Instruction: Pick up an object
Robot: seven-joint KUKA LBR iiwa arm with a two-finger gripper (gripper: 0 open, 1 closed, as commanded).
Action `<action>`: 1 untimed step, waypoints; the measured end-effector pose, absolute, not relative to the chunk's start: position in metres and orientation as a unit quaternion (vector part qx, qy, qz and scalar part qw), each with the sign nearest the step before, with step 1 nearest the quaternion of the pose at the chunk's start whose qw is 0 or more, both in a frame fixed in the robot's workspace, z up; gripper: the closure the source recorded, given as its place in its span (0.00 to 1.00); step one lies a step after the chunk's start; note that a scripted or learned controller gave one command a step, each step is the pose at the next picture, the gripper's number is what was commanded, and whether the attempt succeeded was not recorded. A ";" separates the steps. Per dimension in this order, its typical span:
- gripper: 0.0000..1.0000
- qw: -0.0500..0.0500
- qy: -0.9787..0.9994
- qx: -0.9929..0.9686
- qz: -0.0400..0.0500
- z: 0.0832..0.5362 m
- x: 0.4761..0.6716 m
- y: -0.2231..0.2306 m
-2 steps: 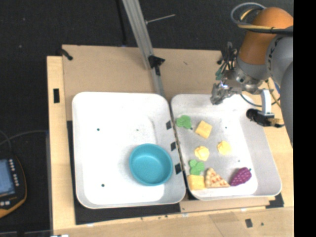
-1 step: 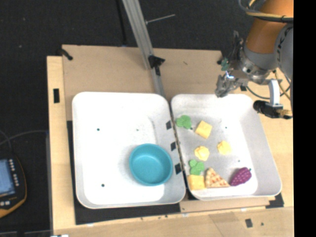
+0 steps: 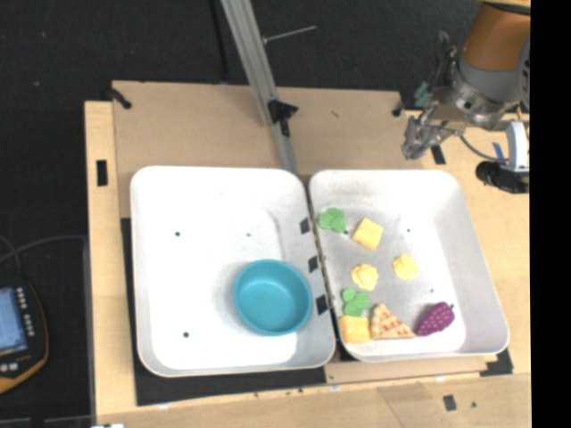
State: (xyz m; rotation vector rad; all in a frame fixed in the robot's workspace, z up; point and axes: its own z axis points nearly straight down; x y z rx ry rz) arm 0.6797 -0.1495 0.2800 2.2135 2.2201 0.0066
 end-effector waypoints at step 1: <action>1.00 0.001 0.709 0.705 0.001 0.283 0.658 -0.109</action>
